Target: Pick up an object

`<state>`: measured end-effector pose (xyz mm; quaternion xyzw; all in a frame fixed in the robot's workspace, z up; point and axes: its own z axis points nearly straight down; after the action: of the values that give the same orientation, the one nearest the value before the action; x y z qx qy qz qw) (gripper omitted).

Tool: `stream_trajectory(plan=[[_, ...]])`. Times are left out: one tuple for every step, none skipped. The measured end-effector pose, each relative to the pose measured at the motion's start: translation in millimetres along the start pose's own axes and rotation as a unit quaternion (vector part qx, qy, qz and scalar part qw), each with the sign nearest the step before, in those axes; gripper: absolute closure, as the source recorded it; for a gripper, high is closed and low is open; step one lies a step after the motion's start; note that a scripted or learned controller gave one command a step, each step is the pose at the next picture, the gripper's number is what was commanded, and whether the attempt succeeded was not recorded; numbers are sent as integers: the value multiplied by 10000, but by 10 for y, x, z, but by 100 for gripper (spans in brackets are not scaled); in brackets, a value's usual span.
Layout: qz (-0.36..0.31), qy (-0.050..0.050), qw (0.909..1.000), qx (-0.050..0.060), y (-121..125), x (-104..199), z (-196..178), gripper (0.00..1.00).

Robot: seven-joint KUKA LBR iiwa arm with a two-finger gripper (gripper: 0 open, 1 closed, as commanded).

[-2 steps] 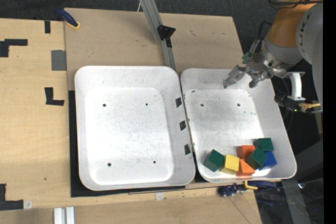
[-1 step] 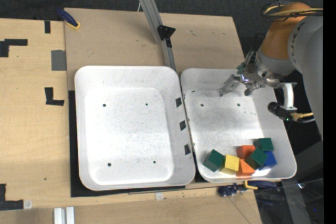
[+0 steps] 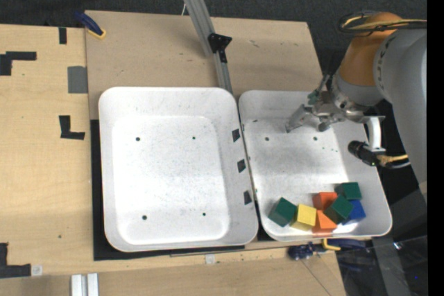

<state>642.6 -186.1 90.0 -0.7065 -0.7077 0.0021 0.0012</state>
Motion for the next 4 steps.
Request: stream_trajectory(plan=[[-7, -2, 10000, -11, 9, 7, -118, 100], [4, 0, 10000, -44, 42, -65, -714, 100], [5, -4, 10000, -53, 22, -114, -1339, 100], [0, 0, 10000, -45, 31, -109, -1780, 100]])
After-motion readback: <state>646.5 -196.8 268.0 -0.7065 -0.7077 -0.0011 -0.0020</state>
